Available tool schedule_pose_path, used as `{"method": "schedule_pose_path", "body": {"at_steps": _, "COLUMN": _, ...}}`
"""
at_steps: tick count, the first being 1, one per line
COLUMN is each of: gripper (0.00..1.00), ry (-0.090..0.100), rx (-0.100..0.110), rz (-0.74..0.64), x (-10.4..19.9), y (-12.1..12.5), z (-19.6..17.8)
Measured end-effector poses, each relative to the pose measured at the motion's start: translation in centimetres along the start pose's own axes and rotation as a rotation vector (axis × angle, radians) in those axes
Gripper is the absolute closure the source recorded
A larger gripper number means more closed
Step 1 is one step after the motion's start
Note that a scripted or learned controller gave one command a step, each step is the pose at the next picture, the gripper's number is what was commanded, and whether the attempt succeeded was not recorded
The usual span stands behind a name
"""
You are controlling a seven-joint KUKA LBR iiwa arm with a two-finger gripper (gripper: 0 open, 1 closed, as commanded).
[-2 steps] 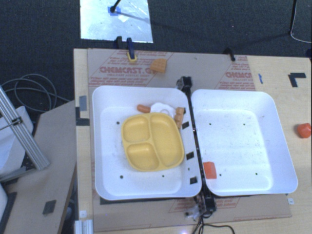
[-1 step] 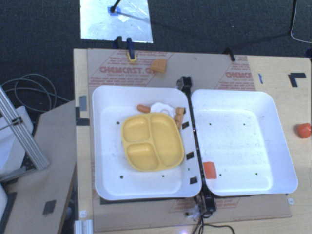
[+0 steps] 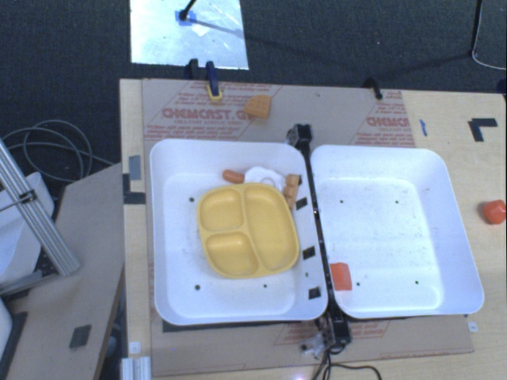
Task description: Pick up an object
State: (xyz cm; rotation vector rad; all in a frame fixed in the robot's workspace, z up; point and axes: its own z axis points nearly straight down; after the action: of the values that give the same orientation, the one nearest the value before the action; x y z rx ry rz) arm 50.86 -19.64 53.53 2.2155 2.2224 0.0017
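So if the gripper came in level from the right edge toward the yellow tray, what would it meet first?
Probably the rim of the right bin, then bare floor. The red block and orange block sit off that line. Height is unclear.

Two white bins, speckled with dark marks. Yellow tray. Orange sausage, white piece, tan cork beside it. Orange-red block; another on the pale wood bench. Tan sponge on brown cardboard printed with red letters. Dark blue carpet, silver sheet.
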Motion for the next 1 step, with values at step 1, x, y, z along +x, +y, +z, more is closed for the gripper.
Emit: {"method": "schedule_pose_path", "body": {"at_steps": 1, "gripper": 0.00, "ry": 0.000, "rx": 0.000, "rz": 0.000, "x": 0.00, "y": 0.00, "z": 0.00}}
